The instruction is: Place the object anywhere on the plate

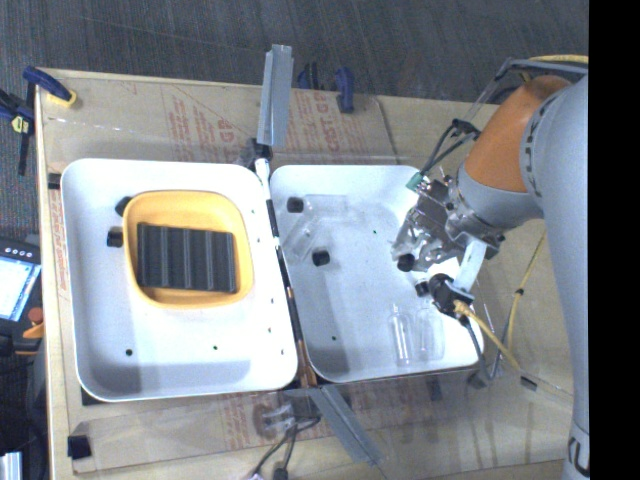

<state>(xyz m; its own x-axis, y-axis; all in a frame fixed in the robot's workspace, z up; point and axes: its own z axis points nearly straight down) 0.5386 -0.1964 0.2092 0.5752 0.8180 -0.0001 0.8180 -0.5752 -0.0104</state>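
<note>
1. In the camera view, two shallow white bins sat side by side on the bench: the left bin point(90, 358) and the right bin point(345, 353).
2. A yellow plate point(188, 208) with a dark ribbed centre lay in the left bin, toward its upper half. It rested flat, with bare white floor of the bin below it.
3. Two small black pieces showed at the plate's left edge, one near its upper-left corner point(122, 206) and one just beside its left side point(115, 237).
4. In the right bin, a small black object point(320, 258) lay on the floor near the bin's middle-left, well apart from the plate.
5. Another small black piece point(295, 205) lay near the right bin's upper-left corner.
6. A clear, see-through item point(412, 333) lay near the right bin's lower-right area; its shape was hard to make out.
7. The grey arm, with its orange band point(505, 138), reached in from the right.
8. The gripper point(425, 258) hung over the right side of the right bin, apart from the black object. Whether it was released or clenched could not be told.
</note>
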